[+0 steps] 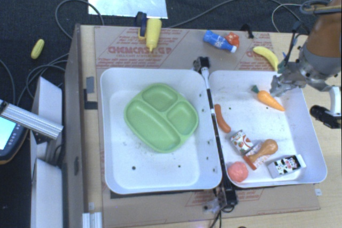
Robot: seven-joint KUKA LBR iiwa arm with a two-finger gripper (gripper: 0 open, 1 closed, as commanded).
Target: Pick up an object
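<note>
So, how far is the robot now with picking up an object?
Nothing looks picked up yet. The pincer is low at the far edge of the right bin, right next to the carrot, which still lies on the bin floor. Whether it grips the carrot cannot be judged here. The sausage, pink ball and other toys lie untouched. Left to do: close on an object and lift it.

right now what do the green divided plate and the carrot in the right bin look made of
Green divided plate: looks like moulded plastic, one even pale green with a soft sheen and rounded compartment walls. Carrot: probably a plastic toy, uniform bright orange with a smooth surface and a small green tip; rubber can't be ruled out.
</note>
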